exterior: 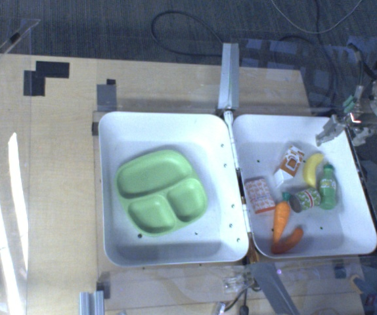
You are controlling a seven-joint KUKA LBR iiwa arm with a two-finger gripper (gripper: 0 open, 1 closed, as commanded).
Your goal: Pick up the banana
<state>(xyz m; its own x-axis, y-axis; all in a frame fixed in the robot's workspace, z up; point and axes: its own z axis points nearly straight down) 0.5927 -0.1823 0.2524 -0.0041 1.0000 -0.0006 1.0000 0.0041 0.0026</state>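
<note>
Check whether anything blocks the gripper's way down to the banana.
Nothing visible lies between them. The gripper hangs over the right bin's upper right corner, and the banana lies uncovered below-left of it. A green bottle and a small carton crowd its sides.

Glossy, seemingly plastic banana; wooden bench

The arm reached in from the right, its orange band just showing at the frame's edge. Its gripper hung with fingers spread apart, nothing between them.
</note>
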